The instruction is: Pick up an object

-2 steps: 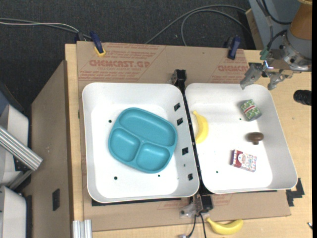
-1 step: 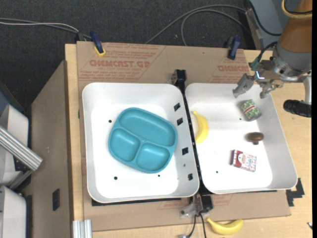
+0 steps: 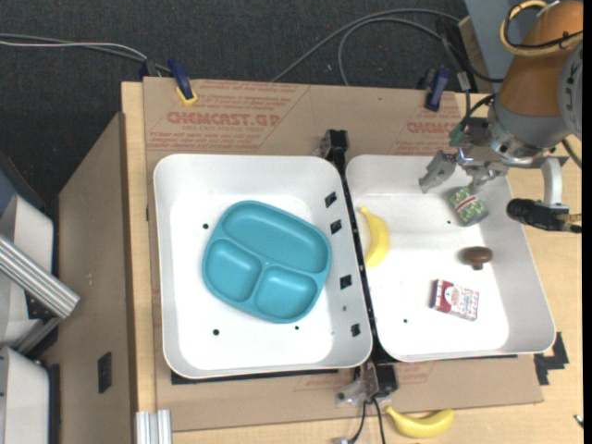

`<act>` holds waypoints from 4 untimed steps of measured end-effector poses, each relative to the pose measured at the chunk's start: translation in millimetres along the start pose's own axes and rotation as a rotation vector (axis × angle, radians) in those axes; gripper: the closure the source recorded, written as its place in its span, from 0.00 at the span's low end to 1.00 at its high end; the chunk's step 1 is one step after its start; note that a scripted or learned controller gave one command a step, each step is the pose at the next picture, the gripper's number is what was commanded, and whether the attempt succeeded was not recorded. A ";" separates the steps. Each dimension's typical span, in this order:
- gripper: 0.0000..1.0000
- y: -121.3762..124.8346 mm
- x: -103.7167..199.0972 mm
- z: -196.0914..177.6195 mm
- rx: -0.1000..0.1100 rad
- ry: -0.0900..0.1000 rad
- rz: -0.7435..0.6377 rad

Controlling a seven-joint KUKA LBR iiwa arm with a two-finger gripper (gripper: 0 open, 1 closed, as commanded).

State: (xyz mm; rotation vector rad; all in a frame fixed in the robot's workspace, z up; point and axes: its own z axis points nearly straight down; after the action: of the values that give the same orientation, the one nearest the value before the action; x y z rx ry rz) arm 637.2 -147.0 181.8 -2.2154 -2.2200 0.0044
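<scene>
My gripper (image 3: 450, 187) hangs over the far part of the right bin (image 3: 518, 336), with its fingers spread open and nothing between them. A small green and white packet (image 3: 469, 206) lies just below the right fingertip; whether they touch is unclear. A small brown round object (image 3: 477, 257) sits nearer the front. A red and white box (image 3: 453, 299) lies flat further forward. A yellow banana (image 3: 374, 236) rests against the right bin's left wall.
A teal divided plate (image 3: 266, 260) lies in the left bin (image 3: 176, 322). A second banana (image 3: 421, 421) lies on the bench in front of the bins. Black clips (image 3: 334, 143) join the bins at the middle. Cables run across the far side.
</scene>
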 end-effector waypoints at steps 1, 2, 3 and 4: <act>0.00 -3.6 -0.5 42.5 0.000 0.000 0.002; 1.00 -2.0 -0.3 28.5 -0.007 0.000 0.001; 1.00 3.7 2.1 -16.3 -0.011 -0.003 0.000; 1.00 4.9 2.5 -50.2 -0.011 -0.003 0.000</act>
State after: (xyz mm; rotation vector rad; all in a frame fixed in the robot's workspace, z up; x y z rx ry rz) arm 642.4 -144.6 232.0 -2.2225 -2.2270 -0.0054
